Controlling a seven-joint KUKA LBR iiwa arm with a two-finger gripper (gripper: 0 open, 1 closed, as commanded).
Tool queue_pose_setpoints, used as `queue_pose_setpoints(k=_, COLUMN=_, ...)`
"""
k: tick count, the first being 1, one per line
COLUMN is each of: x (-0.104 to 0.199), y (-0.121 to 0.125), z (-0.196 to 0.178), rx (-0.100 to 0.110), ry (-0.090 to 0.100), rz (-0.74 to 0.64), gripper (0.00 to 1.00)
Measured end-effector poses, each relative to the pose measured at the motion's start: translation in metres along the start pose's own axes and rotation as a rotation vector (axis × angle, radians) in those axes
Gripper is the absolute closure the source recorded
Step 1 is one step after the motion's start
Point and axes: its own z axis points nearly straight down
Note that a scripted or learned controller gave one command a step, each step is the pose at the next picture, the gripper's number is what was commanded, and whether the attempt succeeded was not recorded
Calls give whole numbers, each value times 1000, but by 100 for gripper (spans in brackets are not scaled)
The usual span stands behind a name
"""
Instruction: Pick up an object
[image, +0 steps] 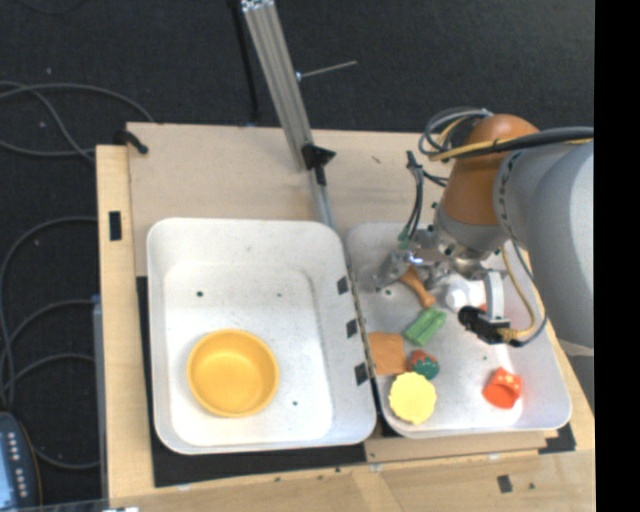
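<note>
My gripper (408, 268) hangs low over the upper left part of the right bin (545, 395). A small orange-brown piece (418, 289) lies right under or against it; whether it is gripped I cannot make out. Just below lies a green block (425, 326). Further toward the front are a tan square block (386, 352), a small red and green piece (423, 364), a yellow round piece (412, 398) and a red-orange piece (502, 388). A yellow bowl (233, 372) sits at the front of the left bin (200, 250).
The grey arm with its orange band (480, 190) covers the right bin's upper right part. A slanted metal pole (290, 100) rises from the back of the bench, between the bins. Black clips (352, 330) sit along the wall between the bins.
</note>
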Motion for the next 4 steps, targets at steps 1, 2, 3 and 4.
queue_pose_setpoints(k=1, x=-1, y=2, z=-14, rx=-7, ry=1, rz=5, gripper=100)
queue_pose_setpoints(k=2, x=-11, y=-1, z=-65, rx=-9, ry=1, rz=-2, gripper=100)
queue_pose_setpoints(k=3, x=-4, y=-3, z=-113, rx=-9, ry=1, rz=-6, gripper=100)
queue_pose_setpoints(k=4, x=-6, y=-2, z=-168, rx=-11, ry=1, rz=-7, gripper=100)
